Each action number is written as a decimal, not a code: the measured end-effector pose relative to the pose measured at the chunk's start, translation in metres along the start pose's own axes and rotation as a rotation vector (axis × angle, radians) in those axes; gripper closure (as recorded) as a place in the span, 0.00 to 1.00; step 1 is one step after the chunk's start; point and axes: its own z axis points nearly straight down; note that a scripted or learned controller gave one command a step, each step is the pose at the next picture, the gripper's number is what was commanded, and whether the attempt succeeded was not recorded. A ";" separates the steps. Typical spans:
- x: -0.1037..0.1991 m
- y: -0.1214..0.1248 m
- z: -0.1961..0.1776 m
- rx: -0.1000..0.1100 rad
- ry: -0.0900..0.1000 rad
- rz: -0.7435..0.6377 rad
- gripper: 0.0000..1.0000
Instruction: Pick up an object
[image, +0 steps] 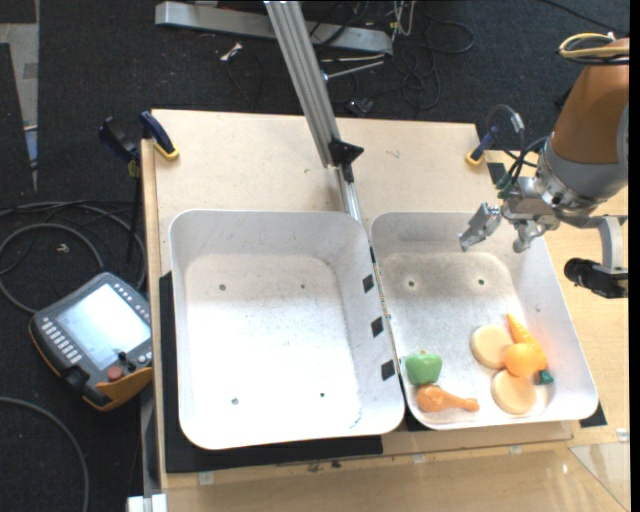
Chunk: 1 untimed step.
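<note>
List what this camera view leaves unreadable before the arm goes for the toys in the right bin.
- Gripper: small and slightly blurred, so the finger gap is unreadable.
- Arm: cut off by the right edge.
- Pale disc and second disc: partly covered by the orange fruit.
- Carrot: lower end hidden behind that fruit.
- Right bin: near rim partly blurred by glare.

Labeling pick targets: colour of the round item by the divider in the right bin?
Green, clearest in the camera view.
</note>
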 end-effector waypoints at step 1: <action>-0.002 -0.010 0.056 0.001 0.000 0.006 0.00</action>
